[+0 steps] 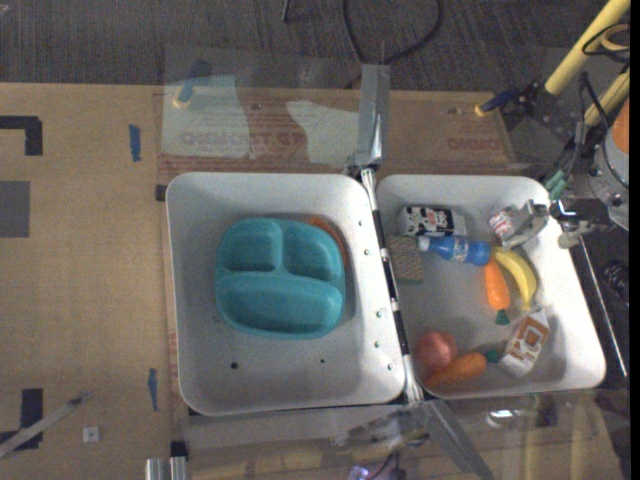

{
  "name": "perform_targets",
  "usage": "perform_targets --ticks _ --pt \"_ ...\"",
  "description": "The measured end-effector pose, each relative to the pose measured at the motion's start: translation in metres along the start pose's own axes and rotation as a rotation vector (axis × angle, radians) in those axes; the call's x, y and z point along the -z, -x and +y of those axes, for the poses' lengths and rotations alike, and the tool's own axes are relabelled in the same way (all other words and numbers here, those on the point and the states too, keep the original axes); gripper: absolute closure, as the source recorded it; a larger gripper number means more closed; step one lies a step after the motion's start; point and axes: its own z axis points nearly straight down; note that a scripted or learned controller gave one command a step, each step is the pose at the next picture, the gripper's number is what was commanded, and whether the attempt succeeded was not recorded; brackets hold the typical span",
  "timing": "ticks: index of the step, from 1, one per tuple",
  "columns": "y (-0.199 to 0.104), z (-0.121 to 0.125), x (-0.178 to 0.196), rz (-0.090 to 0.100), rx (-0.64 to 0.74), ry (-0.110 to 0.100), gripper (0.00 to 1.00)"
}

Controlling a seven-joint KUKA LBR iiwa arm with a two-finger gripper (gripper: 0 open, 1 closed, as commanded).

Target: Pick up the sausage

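An orange-brown elongated piece that I take for the sausage (pixel 458 368) lies along the near wall of the right bin (pixel 585 348), next to a round pinkish fruit (pixel 435 348). My gripper (pixel 520 221) appears as a grey metal shape over the bin's far right corner, with the arm behind it at the right edge. It stands well away from the sausage, just beyond the banana (pixel 518 273), and nothing shows in its grasp.
The right bin also holds a black-and-white carton (pixel 430 218), a blue bottle (pixel 455 250), an orange carrot (pixel 497 286), a brown pad (pixel 405 260) and a red-white carton (pixel 527 343). The left bin (pixel 200 368) holds a teal divided plate (pixel 280 276).
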Motion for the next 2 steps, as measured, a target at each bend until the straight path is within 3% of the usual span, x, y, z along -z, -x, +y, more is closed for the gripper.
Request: perform_targets --ticks 1,2 --pt "-0.062 -0.041 -0.043 0.0 0.074 0.0 0.0" --pt "-0.045 -0.02 -0.046 -0.002 0.2 0.005 0.0"
